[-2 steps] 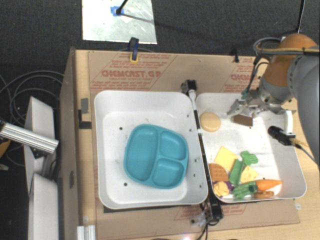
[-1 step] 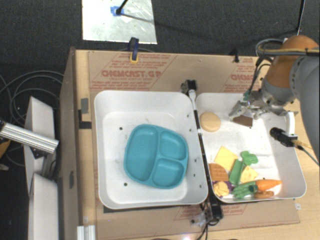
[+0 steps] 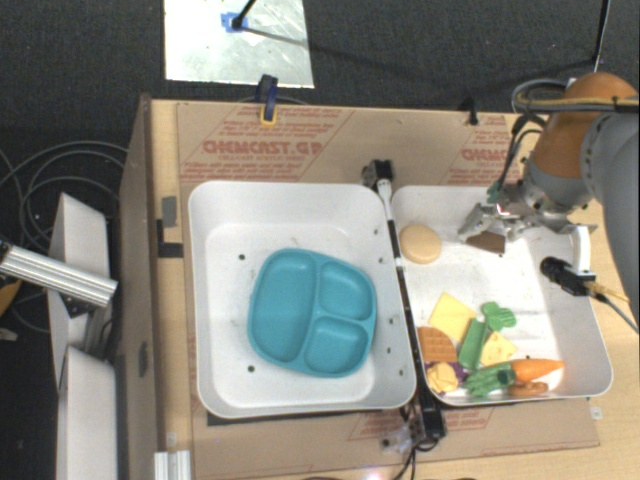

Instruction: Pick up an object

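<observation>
My gripper [image 3: 492,224] hangs over the far part of the right bin [image 3: 598,340], close to its back wall. A small dark brown piece [image 3: 489,241] shows right at the gripper's tip; whether it is held I cannot tell. A round tan bun [image 3: 420,243] lies to the gripper's left by the divider. A pile of toy food fills the bin's near end: a yellow cheese wedge [image 3: 451,315], a green piece [image 3: 496,318], a brown waffle [image 3: 436,343], an orange carrot [image 3: 536,370] and a purple bit [image 3: 446,374].
The left bin [image 3: 215,268] holds a teal divided plate [image 3: 312,311]. The rim between the two bins [image 3: 393,258] runs just left of the bun. White bin floor shows between the gripper and the food pile.
</observation>
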Available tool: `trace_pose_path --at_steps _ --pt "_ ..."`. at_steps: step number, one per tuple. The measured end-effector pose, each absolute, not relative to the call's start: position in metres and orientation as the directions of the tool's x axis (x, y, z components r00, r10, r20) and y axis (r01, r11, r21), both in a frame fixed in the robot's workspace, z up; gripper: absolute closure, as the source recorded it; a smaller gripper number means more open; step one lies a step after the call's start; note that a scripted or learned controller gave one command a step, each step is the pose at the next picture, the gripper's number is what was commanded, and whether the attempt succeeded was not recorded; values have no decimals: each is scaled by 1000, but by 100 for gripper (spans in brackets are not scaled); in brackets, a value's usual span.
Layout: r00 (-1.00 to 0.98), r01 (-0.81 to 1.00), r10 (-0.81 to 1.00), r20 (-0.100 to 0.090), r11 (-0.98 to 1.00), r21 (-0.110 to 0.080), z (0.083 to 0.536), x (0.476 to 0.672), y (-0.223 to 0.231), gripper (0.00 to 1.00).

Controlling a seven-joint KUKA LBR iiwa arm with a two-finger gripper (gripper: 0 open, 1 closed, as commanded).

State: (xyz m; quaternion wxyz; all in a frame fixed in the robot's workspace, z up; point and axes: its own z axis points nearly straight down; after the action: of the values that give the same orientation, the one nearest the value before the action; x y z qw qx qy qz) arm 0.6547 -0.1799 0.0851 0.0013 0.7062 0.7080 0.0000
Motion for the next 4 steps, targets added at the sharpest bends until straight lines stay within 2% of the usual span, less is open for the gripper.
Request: trace_pose_path --at_steps 1,2,3,4 --pt "1 1000 1000 -2 -1 1 85 633 -204 0" --pt "-5 1000 1000 -1 5 6 86 654 -203 0" --pt "-5 1000 1000 1 5 0 86 670 -206 0" --pt "-6 1000 1000 -1 6 -1 86 669 -206 0"
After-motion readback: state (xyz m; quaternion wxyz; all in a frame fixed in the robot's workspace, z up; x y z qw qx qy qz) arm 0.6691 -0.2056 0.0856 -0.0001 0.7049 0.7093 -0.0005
